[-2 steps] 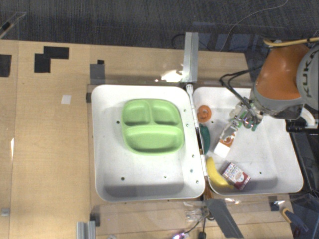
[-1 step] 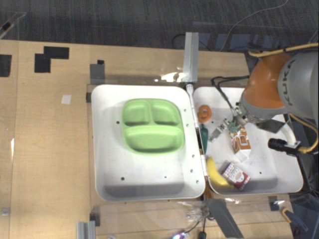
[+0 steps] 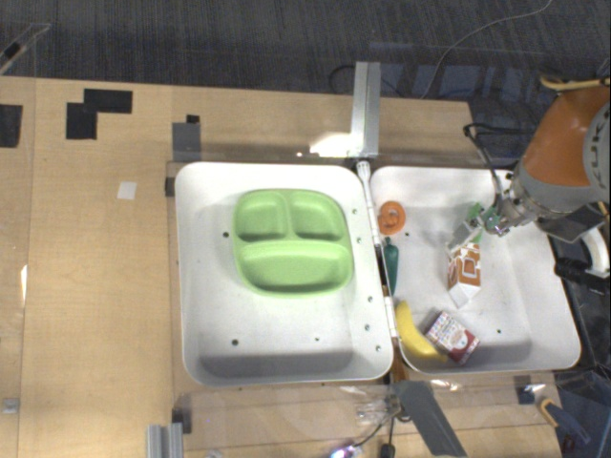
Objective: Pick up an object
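In the right bin (image 3: 535, 351), a small white and orange carton (image 3: 465, 273) lies near the middle. My gripper (image 3: 475, 225) hangs just over the carton's far end, at the end of the grey arm with its orange band (image 3: 558, 151). A yellow banana (image 3: 414, 330) lies along the bin's front left, beside a small red and white box (image 3: 451, 337). An orange round piece (image 3: 390, 218) sits at the far left, with a dark green stick-like item (image 3: 390, 267) below it by the left wall.
The left bin (image 3: 205, 284) holds a light green divided plate (image 3: 291, 239). A metal post (image 3: 367, 108) stands behind the seam between the bins. Cables run behind the right bin.
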Action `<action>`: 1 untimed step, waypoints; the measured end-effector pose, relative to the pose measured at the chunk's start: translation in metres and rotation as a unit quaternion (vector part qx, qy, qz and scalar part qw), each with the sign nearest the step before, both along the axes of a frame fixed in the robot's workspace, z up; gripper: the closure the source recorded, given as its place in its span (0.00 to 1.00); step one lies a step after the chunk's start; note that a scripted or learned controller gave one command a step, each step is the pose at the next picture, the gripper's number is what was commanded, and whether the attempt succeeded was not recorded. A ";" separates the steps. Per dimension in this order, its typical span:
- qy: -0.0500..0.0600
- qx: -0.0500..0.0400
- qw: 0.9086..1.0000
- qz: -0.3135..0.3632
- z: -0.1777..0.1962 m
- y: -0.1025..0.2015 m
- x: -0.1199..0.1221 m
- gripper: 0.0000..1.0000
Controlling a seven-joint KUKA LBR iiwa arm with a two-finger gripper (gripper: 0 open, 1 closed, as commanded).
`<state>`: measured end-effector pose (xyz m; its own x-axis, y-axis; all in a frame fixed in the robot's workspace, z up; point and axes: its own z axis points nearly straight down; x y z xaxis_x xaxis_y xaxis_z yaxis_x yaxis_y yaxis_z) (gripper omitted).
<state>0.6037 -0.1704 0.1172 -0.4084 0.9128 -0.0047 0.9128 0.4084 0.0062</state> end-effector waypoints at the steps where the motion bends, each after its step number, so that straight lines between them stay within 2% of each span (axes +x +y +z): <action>1: -0.006 0.000 0.999 -0.049 -0.025 0.005 -0.043 0.00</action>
<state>0.5604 -0.1649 0.0918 -0.3164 0.9486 -0.0092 0.9484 0.3165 0.0171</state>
